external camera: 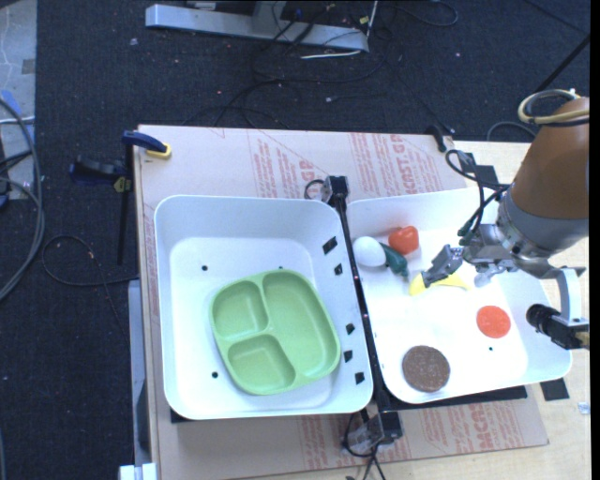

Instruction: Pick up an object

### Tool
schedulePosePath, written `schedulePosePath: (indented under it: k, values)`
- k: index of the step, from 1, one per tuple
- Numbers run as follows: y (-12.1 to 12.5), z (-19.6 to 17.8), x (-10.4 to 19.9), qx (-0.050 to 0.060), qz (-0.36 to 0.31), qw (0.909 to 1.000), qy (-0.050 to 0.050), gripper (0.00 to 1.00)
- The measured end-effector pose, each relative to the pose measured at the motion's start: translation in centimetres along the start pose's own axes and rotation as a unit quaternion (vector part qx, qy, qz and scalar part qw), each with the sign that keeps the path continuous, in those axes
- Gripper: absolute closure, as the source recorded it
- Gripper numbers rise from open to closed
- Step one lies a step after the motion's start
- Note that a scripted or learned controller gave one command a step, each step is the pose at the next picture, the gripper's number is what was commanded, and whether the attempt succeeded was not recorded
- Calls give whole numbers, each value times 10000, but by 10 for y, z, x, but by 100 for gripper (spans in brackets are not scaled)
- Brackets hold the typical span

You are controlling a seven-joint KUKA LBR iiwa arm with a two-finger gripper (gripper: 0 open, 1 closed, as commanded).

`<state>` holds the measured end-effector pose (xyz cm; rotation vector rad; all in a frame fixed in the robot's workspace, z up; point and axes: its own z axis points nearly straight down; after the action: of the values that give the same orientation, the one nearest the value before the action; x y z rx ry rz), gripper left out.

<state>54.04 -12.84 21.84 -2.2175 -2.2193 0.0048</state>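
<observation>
The surface (281, 155) is a pale board printed with red lettering, and it carries two shallow white bins side by side. The left bin (178, 234) holds a green divided plate (274, 331) with three compartments, lying flat near its middle. The right bin (525, 361) holds several small things: a white egg (368, 250) near its left wall, a red pepper (403, 239) just beside the egg, a dark green piece (397, 262) below them, a yellow banana (450, 282), an orange-red disc (493, 322) and a brown round patty (426, 367) near the front edge.

The arm (553, 178) reaches in from the right, and its tool (439, 272) hangs right over the banana's left end; I cannot tell how wide it stands.

Around the surface lies dark speckled carpet (75, 375) strewn with black cables. A blue-and-yellow clamp (145, 143) grips the far left corner, and grey metal gear (253, 26) lies at the top.
</observation>
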Motion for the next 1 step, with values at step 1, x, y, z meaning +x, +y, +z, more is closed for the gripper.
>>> schedulePosePath:
  k: [1]
  values:
    - [0, 0, 0, -1, 0, 10000, 0, 0]
